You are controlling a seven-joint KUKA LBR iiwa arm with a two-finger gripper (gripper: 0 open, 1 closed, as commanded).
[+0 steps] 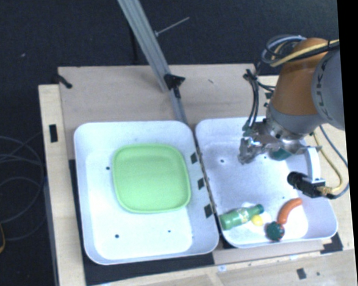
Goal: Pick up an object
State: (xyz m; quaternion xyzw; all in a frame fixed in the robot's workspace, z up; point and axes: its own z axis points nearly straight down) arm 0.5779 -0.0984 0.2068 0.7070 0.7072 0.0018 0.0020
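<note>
The hand (248, 151), grip too blurry to tell, hangs over the right bin (227, 136); the green bottle (240, 216), lying sideways, is at 6 o'clock from it.

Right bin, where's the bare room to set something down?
Right bin: bare floor in the middle, between the hand above and the green bottle below. Its near edge is crowded: bottle, orange sausage-shaped toy, dark green piece.

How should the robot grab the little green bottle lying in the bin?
Probably from above, across the middle of the green bottle. It lies flat, body wider than the yellow-capped neck, so closing across its width looks firmest. The bin wall sits close by its base.
</note>
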